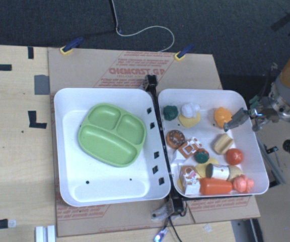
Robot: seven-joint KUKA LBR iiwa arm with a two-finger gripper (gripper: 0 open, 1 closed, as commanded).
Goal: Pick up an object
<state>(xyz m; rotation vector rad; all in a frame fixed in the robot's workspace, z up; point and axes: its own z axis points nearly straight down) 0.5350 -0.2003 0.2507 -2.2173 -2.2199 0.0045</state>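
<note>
- Gripper point(238, 118) over the right rim of the right bin point(253, 135), reaching in from the right; finger spread cannot be told, nothing seen held.
- Orange band of the arm point(287, 70) just visible at the far right edge.
- Pale wooden bench point(14, 150) with black marks on the left; brown cardboard sheet point(135, 69) with red print under both bins, pinned at its far edge by two blue-and-yellow clamps point(72, 45).
- Dark carpeted floor point(210, 14) beyond the bench, crossed by a thin white cable point(145, 30).
- Left bin point(67, 150) holding a green divided plate point(113, 133), lying flat and towards the far side.
- Right bin full of toy food: green round piece point(170, 112) at the far left, white-and-yellow piece point(189, 114) beside it, orange fruit point(222, 116) just left of the gripper.
- Mid bin: brown doughnut point(175, 138), tan bread roll point(222, 143), red tomato point(234, 156).
- Near side: orange carrot point(215, 186) lying along the near wall, pink piece point(242, 183) touching its right end.
</note>
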